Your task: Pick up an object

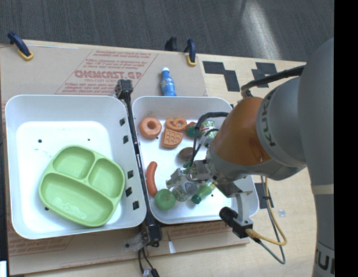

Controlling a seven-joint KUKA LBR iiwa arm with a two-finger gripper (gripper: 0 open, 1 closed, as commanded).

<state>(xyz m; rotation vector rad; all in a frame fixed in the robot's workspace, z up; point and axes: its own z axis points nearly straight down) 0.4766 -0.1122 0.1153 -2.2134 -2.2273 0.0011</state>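
The right bin (222,105) holds several toy foods: a doughnut (149,127), a waffle (171,138), a pretzel (176,123), a red sausage (151,177), a green round fruit (164,199), a dark brown piece (186,153) and a green item (193,131) by the arm. My gripper (189,184) reaches down into the lower middle of this bin, just right of the green fruit and the sausage. A small green piece (202,193) lies at its tip. The arm's bulk covers the bin's right half.
The left bin (17,111) carries a light green divided plate (82,184). A blue bottle (167,82) lies on the cardboard behind the right bin. Clamps and a black bracket sit along the divider between the bins. Cables hang off the arm at the bench's lower right.
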